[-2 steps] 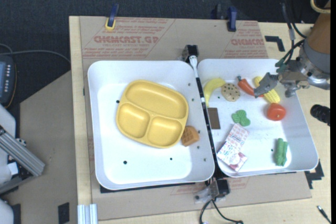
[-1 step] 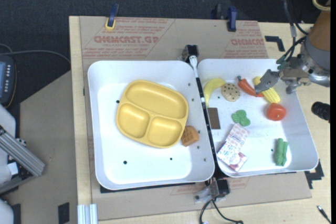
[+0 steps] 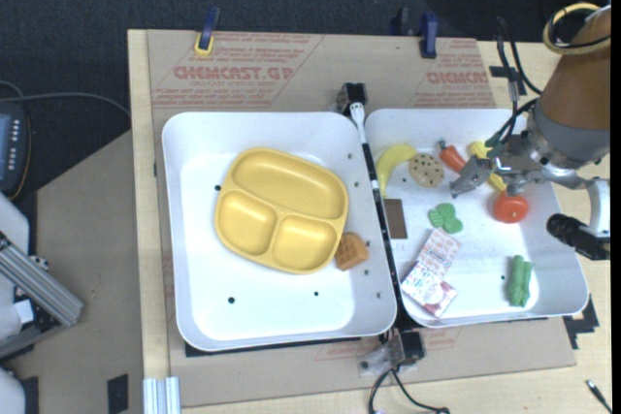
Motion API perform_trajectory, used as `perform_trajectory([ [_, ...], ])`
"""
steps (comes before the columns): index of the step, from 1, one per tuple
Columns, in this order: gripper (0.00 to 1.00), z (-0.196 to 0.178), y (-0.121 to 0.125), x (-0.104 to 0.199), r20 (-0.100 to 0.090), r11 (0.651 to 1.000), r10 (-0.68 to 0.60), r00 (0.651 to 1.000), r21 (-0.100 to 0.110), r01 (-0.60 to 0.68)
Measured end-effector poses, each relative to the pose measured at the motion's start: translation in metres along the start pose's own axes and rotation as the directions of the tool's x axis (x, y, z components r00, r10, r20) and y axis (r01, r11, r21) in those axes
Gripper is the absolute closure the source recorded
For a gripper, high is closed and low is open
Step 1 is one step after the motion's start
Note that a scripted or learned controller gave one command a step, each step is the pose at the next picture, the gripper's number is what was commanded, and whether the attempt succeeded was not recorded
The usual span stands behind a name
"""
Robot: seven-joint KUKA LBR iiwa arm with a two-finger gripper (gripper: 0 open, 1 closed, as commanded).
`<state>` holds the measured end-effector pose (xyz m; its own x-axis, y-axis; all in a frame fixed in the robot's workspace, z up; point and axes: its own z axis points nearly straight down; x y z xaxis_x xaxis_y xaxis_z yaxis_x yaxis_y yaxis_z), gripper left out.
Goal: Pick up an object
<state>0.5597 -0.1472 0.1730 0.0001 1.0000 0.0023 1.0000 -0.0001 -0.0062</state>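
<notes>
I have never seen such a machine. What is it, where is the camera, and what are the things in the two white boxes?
It is a robot arm, grey and orange, reaching in from the right. One fixed camera looks down at a slant on two white bins. The gripper hangs over the right bin; nothing visibly sits between its fingers. That bin holds toy food: a banana, a cookie, a carrot, a tomato, two green pieces, a brown bar and a packet. The left bin holds a yellow divided plate and a small orange piece.
</notes>
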Motion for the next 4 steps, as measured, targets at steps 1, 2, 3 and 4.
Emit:
perform_trajectory([
  [1,0.00,0.056,-0.005,0.010,0.000,1.000,0.000,1.000,0.000,0.000],
  [2,0.00,0.091,-0.006,0.011,0.000,1.000,0.000,1.000,0.000,0.000],
  [3,1.00,0.078,-0.005,0.010,0.002,1.000,0.002,1.000,-0.006,-0.001],
  [4,1.00,0.021,-0.008,0.019,0.004,1.000,-0.001,1.000,-0.012,0.001],
])
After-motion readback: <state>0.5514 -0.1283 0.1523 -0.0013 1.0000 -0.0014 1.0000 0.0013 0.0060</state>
